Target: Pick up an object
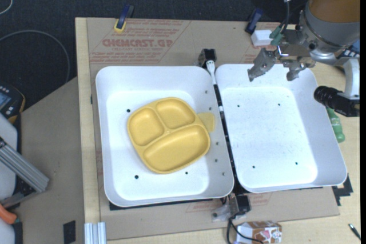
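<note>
Yellow tray (168,135) — far from claw (277,69)

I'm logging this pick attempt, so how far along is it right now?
Nothing looks done yet: the yellow three-compartment plastic plate lies flat in the left shallow white bin, untouched. In hand: the pincer hangs open over the far edge of the right shallow white bin, with nothing between its fingers. Left: reaching an object, closing on it and lifting.
</note>
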You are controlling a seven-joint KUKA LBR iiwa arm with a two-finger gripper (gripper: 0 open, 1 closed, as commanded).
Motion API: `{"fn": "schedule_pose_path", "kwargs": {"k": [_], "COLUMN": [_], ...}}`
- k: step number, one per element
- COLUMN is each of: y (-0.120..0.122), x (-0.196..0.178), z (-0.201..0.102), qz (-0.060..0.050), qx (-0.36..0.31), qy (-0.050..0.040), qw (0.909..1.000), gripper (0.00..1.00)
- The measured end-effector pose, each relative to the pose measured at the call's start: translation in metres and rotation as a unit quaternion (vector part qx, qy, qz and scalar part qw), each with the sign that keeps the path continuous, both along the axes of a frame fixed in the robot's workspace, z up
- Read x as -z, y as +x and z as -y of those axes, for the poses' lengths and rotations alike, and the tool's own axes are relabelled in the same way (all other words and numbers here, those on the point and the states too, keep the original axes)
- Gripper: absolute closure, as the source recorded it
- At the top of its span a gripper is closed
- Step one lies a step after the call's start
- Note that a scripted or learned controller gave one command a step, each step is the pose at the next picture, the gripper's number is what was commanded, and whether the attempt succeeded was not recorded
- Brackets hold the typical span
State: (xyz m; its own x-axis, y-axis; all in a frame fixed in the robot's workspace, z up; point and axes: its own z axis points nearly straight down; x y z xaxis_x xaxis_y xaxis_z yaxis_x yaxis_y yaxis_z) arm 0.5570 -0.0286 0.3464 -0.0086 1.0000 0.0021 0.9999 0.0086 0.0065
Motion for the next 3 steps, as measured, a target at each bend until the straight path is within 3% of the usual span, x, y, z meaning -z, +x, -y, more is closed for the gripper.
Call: {"fn": "schedule_pose_path", "kwargs": {"k": [1, 2, 3], "y": [-0.065, -0.062, -0.078], "x": [-0.055, -0.063, -0.085], "z": [-0.047, -0.044, -0.109], "qz": [-0.001, -0.001, -0.001], "qx": [0.001, 0.003, 0.001], "qy": [0.0002, -0.0013, -0.0002], "qw": [1.0000, 1.0000, 1.0000], "gripper": [0.00, 1.00, 1.00]}}
